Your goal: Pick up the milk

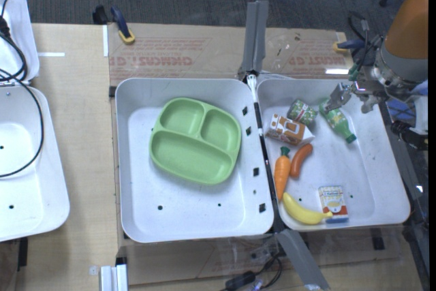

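Pale wooden tabletop (pixel 82 51) carries two shallow white bins side by side, with dark carpet beyond its far edge. Nearest the camera, in the right-hand white bin (pixel 392 177), a yellow plastic banana (pixel 302 212) lies along the near wall, and touching its right end is a small white carton with red and blue print (pixel 332 202), lying flat. I take this carton for the milk, since it is the only white one. It sits in the near part of the bin, a little right of the middle, with its long axis running roughly near to far.

Further in, an orange toy carrot with a green top (pixel 281 175) and a short red-orange piece (pixel 300 159) lie just beside each other. Beyond them are a brown and orange carton (pixel 286 129), a green crinkled packet (pixel 302 111) and a green bottle (pixel 339 122). The left-hand white bin (pixel 136 208) holds a light green divided plate (pixel 196 141).

Farthest off, the grey and orange arm reaches in from the right, and its tool (pixel 338 100) hangs over the far right of the same bin, just above the green bottle. I cannot tell whether the tool is released or clenched, and nothing can be made out in it.

So the milk lies well apart from the tool, towards the camera and almost straight down the bin; the next move likely calls for a run towards the near wall, clear of the bottle
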`<state>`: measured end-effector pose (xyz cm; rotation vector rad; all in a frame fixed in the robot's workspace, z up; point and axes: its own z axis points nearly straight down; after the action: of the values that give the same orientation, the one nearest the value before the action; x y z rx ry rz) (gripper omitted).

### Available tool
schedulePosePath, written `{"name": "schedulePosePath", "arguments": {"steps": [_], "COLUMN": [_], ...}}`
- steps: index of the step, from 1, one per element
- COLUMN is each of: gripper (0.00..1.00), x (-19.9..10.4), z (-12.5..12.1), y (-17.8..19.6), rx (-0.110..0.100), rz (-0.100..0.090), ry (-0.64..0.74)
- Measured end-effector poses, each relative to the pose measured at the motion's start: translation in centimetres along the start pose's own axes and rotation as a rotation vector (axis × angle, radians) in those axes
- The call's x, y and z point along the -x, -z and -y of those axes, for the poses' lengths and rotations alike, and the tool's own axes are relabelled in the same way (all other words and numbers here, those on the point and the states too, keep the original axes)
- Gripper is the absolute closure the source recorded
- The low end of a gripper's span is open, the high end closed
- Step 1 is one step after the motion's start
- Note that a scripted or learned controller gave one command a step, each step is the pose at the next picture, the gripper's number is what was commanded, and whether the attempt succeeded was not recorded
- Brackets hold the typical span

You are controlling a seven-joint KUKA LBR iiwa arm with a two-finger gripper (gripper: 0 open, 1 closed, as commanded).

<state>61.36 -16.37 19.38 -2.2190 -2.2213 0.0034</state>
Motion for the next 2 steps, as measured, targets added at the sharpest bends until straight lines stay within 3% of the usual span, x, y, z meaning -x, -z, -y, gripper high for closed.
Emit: {"name": "schedulePosePath", "arguments": {"steps": [1, 2], "gripper": [0.0, 1.0], "x": [-6.7, -6.9], "z": [-1.7, -1.8], "y": [-8.0, -6.9], "rx": [0.019, 0.023], "rz": [0.008, 0.004], "ry": [0.232, 0.231]}}
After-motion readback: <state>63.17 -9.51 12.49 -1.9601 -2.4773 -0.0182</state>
